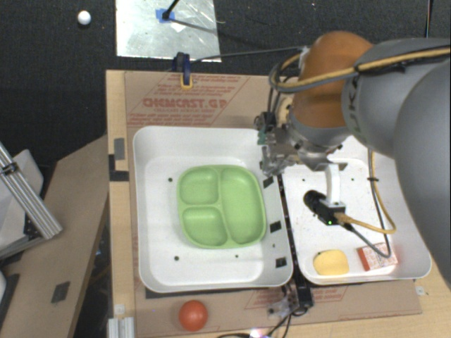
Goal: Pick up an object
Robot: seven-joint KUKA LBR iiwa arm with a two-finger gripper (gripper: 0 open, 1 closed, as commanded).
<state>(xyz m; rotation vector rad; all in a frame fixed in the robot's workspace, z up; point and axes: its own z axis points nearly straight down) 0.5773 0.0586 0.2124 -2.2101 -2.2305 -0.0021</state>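
Green plate (222, 206) sits mid left bin (149, 210); gripper (271, 159) hangs over the bins' shared edge, probably positioning for a pick; open or closed, can't tell.

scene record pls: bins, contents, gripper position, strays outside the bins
left bin: green divided plate, lying flat
right bin: yellow object near the front edge; red block beside it, toward the front right corner
gripper: over the divider between the bins, toward the back
held: nothing visibly in the gripper
outside bins: orange ball on the cardboard in front of the left bin
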